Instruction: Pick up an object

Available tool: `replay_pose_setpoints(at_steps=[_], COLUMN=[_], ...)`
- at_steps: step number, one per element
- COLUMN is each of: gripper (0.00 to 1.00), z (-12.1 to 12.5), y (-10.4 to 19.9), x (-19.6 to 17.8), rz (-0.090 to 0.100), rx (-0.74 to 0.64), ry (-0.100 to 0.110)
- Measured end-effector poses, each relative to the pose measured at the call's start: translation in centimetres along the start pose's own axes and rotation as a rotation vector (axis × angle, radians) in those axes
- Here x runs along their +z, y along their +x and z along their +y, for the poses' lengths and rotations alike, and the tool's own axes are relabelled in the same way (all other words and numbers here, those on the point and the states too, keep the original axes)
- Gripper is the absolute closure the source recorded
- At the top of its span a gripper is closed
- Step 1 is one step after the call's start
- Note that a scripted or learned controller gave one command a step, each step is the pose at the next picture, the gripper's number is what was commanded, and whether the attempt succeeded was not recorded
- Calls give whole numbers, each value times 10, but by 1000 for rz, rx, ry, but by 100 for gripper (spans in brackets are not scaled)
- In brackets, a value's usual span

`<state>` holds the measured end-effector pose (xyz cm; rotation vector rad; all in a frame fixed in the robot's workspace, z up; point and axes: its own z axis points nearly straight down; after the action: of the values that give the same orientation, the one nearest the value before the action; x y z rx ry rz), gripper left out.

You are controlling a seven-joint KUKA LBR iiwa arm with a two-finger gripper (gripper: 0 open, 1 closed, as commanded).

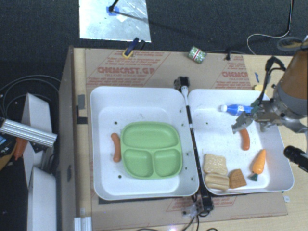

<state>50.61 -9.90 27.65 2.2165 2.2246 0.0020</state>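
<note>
Several small toy foods sit in the right bin point(284, 177); nearest the gripper point(246, 122) is a sausage point(245, 139), lying just below the jaws on the bin floor, roughly upright in the view. Looks like the pick target, my guess.

Jaws: hovering over the sausage's top end, nothing visibly between them. Can't tell how wide they stand from this angle.

Handling, judged by looks: likely light plastic, stiff, smooth and rounded, so it may roll or squirt out of a pinch. Best hold is across the narrow middle, jaws square to its long axis. Not fragile.

Other candidates in the same bin:
- carrot point(259, 161), tapered, lower right; grip the thick part
- cracker point(214, 163), bread roll point(216, 181) and a brown biscuit point(237, 178), bunched together at the front edge; flat, hard to get under
- blue-and-white tube point(236, 109) near the back, just beside the gripper

Left bin point(103, 105) has a green divided plate point(151, 149) and a second sausage point(116, 147) just beside it.

Writing: cardboard point(159, 64) under the bins on the table has red print reading roughly "CHEMCAST GP", repeated at right but partly hidden. Labels on the tube are too small to read.
</note>
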Motion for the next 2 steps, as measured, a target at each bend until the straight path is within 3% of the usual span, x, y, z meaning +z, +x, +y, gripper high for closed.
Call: replay_pose_setpoints(at_steps=[1,2], gripper=[0,0], z=[69,66], y=[-52,-71], x=[37,112], rz=[-1,0], rx=[3,3], ry=[1,2])
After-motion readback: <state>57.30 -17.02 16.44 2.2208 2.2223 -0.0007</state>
